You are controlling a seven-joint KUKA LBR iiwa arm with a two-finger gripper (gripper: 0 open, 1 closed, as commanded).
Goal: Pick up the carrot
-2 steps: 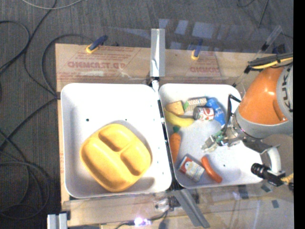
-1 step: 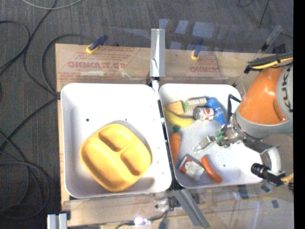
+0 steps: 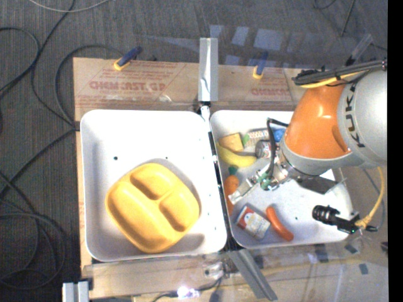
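The left bin [image 3: 94,131] contains a yellow sectioned tray [image 3: 153,206], lying tilted toward the bin's near side. The two bins meet at a central divider.

The right bin [image 3: 334,228] holds several items. Along its left wall: a yellow wedge-shaped object [image 3: 231,141], a banana [image 3: 236,158] below it, and a small orange round item [image 3: 232,184]. A red and white packet [image 3: 252,222] lies near the front.

The carrot [image 3: 279,223] lies on the bin floor just right of the packet, near the front wall. Its long axis runs diagonally, from upper left to lower right.

The gripper [image 3: 264,180] sits above and left of the carrot, apart from it, near the orange round item. Jaw state cannot be determined. The arm's orange band [image 3: 318,128] overhangs the bin's rear right area.
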